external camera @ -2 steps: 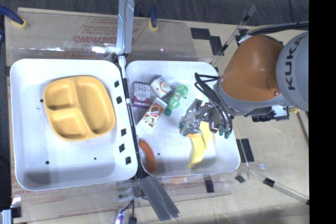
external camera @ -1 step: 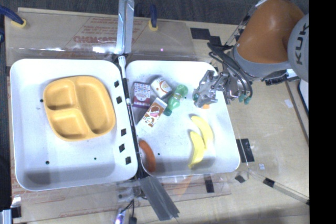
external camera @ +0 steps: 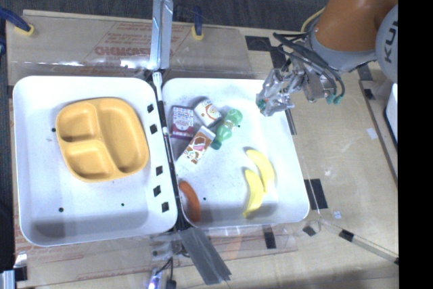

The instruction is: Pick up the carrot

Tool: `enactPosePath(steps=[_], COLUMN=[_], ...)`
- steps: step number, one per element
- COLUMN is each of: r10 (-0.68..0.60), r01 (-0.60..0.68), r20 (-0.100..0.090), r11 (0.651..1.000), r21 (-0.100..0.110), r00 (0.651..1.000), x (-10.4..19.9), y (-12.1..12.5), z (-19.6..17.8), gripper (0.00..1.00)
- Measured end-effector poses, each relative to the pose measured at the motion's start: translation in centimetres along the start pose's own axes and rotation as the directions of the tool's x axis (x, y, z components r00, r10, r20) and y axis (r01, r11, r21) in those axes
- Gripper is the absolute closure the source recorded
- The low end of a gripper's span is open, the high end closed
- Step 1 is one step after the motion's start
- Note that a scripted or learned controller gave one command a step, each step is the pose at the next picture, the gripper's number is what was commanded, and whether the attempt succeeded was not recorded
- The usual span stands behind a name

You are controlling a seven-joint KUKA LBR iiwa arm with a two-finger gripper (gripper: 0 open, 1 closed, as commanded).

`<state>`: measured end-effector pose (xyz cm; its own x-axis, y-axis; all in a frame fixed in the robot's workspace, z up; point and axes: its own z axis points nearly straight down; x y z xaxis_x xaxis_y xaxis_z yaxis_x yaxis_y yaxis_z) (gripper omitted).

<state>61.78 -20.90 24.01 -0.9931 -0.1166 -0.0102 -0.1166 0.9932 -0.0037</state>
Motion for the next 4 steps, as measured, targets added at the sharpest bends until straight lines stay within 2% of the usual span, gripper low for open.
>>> enactPosePath(steps=[1, 2, 3, 4], r10=[0.001, -0.089, -0.336, -0.543], r01=[-0.001, 0.089, 0.336, 0.543], r20=[0.0, -0.008, -0.008, 0.001], r11=[1.0, 0.996, 0.942, 0.84], r21=[0.0, -0.004, -0.007, -0.002], r00=[1.0, 0.996, 0.942, 0.84], x=[0.0, -0.9, -0.1, -4.0], y=[0.0, -0.2, 0.1, -0.5], z=[0.0, 4.7, 7.7, 9.1], gripper=[0.0, 0.0, 0.0, 0.0])
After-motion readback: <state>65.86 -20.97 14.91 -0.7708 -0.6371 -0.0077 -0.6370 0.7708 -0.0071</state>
